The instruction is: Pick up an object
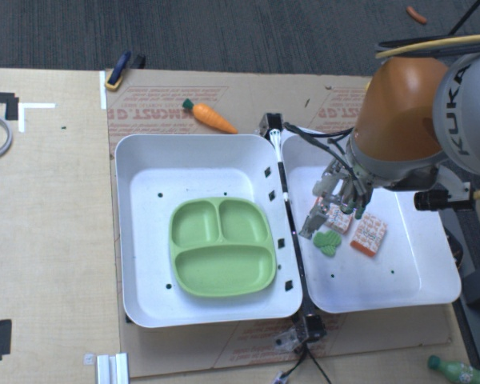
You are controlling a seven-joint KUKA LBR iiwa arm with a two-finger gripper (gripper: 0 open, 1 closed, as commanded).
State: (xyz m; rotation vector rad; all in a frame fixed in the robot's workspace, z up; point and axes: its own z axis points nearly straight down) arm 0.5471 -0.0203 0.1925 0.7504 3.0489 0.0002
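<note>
Scene: I looked down on two shallow white bins side by side; the right bin served as my landmark.
My arm: it reached in from the right, its orange band above that bin's far end.
My pincer: it hung low over the right bin's near-left part; I could not tell how far apart it stood, nor whether it had anything.
Nearest things: a small printed box lay just under my pincer, a little green toy just beside it, and a red-and-white packet nearer the bin's middle.
Handling, my judgement: the box looked light and stiff, best taken across its narrow sides; the green toy looked small, lumpy, and likely to slip.
Left bin: it held a green divided plate.
Beyond the bins: a toy carrot lay on cardboard.
</note>
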